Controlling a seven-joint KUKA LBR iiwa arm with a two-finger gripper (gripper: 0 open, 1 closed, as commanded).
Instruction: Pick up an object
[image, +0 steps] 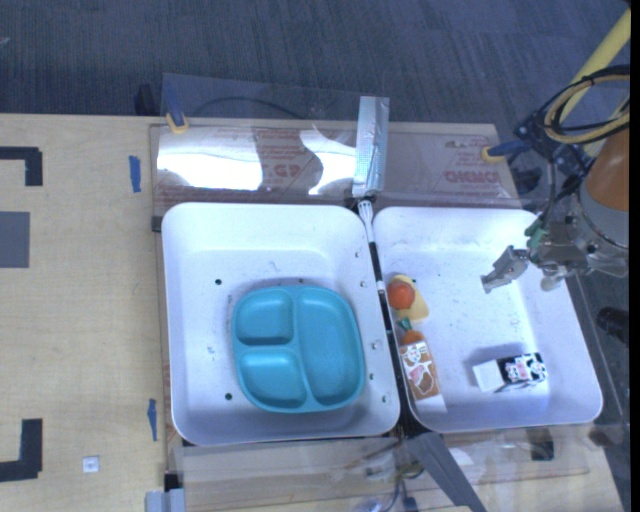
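Observation:
My gripper (524, 279) hangs over the right part of the right bin (470, 225), open, with nothing between its fingers. Below it, near the bin's front right corner, lies a small white box with a black-and-white cow print (510, 371). Along the bin's left wall sit an orange and yellow toy (403, 296) and, just in front of it, a small orange-labelled carton (421, 369). All three objects rest on the bin floor, apart from the gripper.
The left bin (200, 250) holds a blue divided plate (297, 347). A silver upright post (370, 145) stands behind the seam between the bins. Yellow and black cables (585, 95) loop above the arm at the right.

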